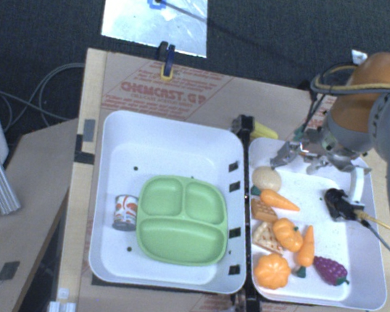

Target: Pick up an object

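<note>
My gripper (pixel 299 159) hangs over the far end of the right bin (pixel 365 289), its fingers (pixel 281 156) spread open with nothing between them. Just below and left of it lies a cream egg-shaped toy (pixel 266 178). Nearer the front sit a carrot (pixel 280 200), a waffle piece (pixel 262 211), a cracker (pixel 264 237), an orange pepper (pixel 287 234), a second carrot (pixel 307 246), a small pumpkin (pixel 272 272) and purple grapes (pixel 329 270).
The left bin (pixel 124 140) holds a green divided plate (pixel 183 220) and a small can (pixel 125 212) beside it. A yellow toy (pixel 264 132) rests at the far edge between the bins. The arm comes in from the upper right.
</note>
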